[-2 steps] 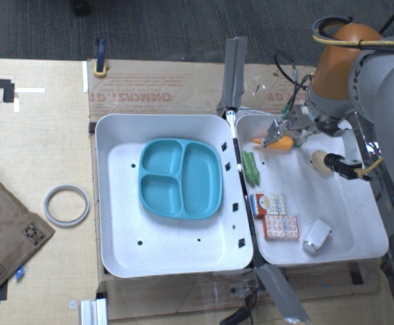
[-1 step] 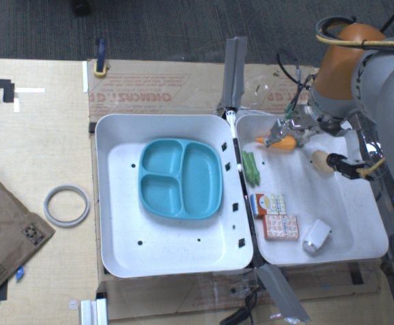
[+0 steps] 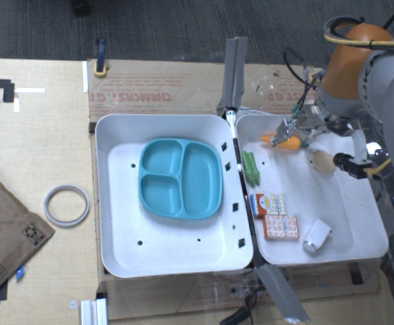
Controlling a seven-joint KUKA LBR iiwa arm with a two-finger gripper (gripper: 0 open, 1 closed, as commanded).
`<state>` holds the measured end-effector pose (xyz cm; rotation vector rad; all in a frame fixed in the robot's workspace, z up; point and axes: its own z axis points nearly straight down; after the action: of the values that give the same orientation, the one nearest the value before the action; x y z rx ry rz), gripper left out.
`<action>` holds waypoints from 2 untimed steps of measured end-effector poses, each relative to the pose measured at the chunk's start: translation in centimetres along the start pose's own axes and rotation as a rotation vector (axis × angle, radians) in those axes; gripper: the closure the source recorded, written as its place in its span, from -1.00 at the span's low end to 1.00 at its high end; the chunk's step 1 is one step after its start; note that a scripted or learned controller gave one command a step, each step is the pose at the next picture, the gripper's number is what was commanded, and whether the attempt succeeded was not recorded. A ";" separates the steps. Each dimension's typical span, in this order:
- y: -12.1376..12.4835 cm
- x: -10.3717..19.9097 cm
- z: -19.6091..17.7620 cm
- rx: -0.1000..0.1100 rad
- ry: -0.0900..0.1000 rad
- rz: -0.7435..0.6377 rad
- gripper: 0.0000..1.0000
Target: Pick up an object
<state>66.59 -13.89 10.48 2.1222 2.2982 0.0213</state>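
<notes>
Nearest the camera, at about five o'clock in my right bin point(image 3: 359, 249), lie a white block point(image 3: 315, 236) and a red carton point(image 3: 280, 227), both untouched. Further up, a green vegetable point(image 3: 251, 168) rests against the divider at nine o'clock. At the far end, near twelve o'clock, my gripper point(image 3: 296, 131) sits low over an orange carrot point(image 3: 286, 142). I cannot tell whether I have it. I judge the lift not yet done.
</notes>
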 end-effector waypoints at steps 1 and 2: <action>-0.5 0.9 -6.1 0.019 -0.002 0.059 -1.00; -0.6 2.1 1.3 0.019 -0.002 0.166 -1.00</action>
<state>65.89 -11.87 9.18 2.3145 2.1235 -0.0011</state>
